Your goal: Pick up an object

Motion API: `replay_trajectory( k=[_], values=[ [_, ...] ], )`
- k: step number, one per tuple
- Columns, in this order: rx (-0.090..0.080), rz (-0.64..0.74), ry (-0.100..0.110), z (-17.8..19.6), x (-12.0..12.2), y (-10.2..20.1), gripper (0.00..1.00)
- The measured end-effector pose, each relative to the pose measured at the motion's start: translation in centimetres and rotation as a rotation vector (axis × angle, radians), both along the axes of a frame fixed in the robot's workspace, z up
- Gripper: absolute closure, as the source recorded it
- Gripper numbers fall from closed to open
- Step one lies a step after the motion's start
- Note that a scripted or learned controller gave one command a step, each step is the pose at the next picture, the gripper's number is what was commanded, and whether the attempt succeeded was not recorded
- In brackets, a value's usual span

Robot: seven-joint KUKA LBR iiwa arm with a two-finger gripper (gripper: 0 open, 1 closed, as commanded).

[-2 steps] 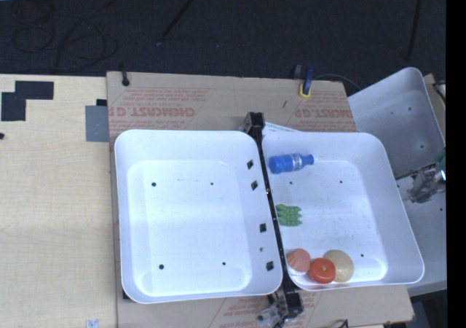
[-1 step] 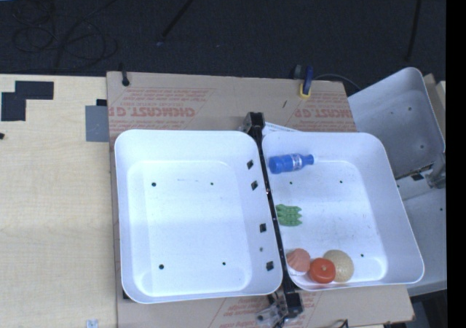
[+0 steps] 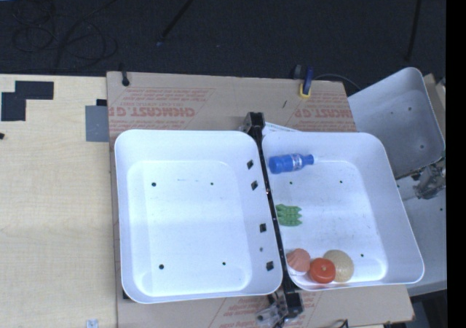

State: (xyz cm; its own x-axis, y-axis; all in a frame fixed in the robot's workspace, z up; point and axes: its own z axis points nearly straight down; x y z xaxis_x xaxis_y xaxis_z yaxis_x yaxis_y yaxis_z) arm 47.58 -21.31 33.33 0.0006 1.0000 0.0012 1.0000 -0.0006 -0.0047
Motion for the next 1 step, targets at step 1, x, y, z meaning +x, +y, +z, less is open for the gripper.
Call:
replay_trajectory(
  k=[1],
  values=[
    [-0.002, 0.003, -0.007, 4.14, 0.04, 1.29, 1.0]
  ],
)
